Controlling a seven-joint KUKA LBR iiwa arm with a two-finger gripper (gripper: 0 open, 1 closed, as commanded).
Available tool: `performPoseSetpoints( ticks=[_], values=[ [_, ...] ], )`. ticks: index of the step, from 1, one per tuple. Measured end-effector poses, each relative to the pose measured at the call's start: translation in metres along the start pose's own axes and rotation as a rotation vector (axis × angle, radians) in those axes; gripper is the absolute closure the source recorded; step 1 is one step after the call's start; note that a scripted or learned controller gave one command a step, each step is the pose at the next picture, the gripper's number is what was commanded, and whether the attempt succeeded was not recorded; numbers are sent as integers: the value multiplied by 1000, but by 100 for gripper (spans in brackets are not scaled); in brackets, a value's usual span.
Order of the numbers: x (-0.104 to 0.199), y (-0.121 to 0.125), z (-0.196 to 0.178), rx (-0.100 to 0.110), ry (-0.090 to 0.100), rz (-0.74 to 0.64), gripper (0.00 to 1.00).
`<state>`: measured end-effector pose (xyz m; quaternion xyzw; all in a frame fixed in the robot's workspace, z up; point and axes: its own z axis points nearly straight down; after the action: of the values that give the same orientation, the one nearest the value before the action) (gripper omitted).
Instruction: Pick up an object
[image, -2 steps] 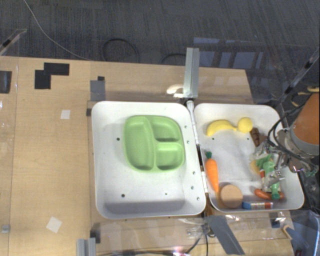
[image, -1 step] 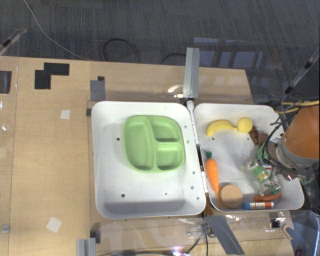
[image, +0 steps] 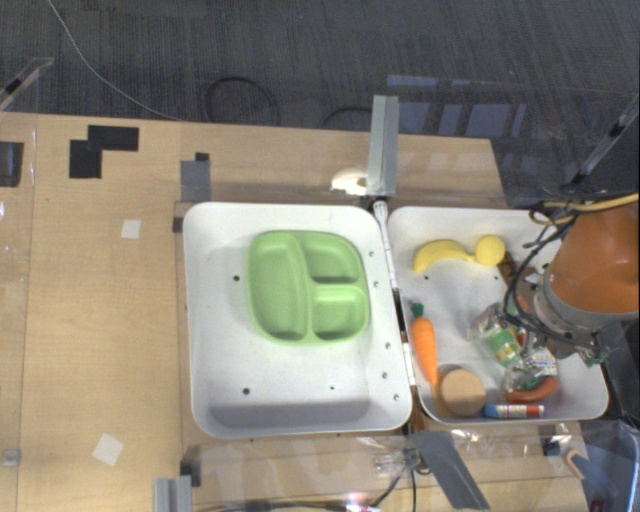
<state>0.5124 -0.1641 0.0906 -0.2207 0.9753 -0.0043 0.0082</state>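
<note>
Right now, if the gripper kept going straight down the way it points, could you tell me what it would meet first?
Most likely the clear, crinkly packet with green inside, lying under the gripper in the right bin. The red item lies just beyond it. Depth is hard to judge from above.

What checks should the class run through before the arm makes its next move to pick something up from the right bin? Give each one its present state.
1. Gripper is over the right bin: ok.
2. Fingers open or shut: cannot tell.
3. Something already held: cannot tell; clutter beneath hides it.
4. Carrot lies apart from the gripper, free to reach: ok.
5. Banana and lemon sit clear at the bin's far side: ok.
6. Green tray lies flat in the left bin: ok.
</note>
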Motion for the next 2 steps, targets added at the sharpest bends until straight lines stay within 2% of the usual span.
performPoseSetpoints(
  ticks=[1,2],
  values=[
    [-5,-1,-14,6,-9,-4,100],
    [-27,-59,-70,-6,3,-301,100]
  ],
)
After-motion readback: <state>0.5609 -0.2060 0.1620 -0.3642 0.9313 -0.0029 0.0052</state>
